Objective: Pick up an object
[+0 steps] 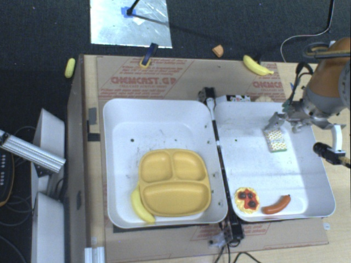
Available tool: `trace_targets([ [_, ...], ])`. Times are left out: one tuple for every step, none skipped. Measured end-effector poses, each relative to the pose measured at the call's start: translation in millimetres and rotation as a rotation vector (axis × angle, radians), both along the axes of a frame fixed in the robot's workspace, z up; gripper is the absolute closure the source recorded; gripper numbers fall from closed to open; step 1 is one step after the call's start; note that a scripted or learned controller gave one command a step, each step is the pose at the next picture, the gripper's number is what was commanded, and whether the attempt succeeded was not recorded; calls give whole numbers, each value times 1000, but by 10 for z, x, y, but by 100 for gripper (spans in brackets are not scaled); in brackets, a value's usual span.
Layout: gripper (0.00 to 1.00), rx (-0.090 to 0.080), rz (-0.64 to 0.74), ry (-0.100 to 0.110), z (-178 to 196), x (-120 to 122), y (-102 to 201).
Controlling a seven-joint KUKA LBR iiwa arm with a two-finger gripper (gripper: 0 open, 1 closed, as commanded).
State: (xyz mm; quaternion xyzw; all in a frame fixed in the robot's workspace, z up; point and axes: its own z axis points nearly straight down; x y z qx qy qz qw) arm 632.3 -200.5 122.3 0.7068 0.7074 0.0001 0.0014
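A small patterned sponge (276, 141) lay in the right bin (307, 174), toward its far side, just below the end effector (274, 128). Whether the end effector gripped it could not be told. Nearer in that bin lay one sausage (276, 204) and one small pizza toy (247, 199), side by side but apart. The left bin (126, 125) held one yellow divided plate (174, 181) with one banana (141, 207) against its near-left edge. A second banana (256, 66) lay on the bench (186, 75) beyond the bins.

Dark carpet floor (33, 32), cardboard-topped bench (181, 73)
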Motion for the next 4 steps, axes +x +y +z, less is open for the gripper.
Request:
trace_targets([
  [0,0,0,-1,-87,45,-62],
  [0,1,3,-1,163,43,138],
  [0,1,1,0,31,-140,90],
  [0,1,3,-1,-7,-37,78],
])
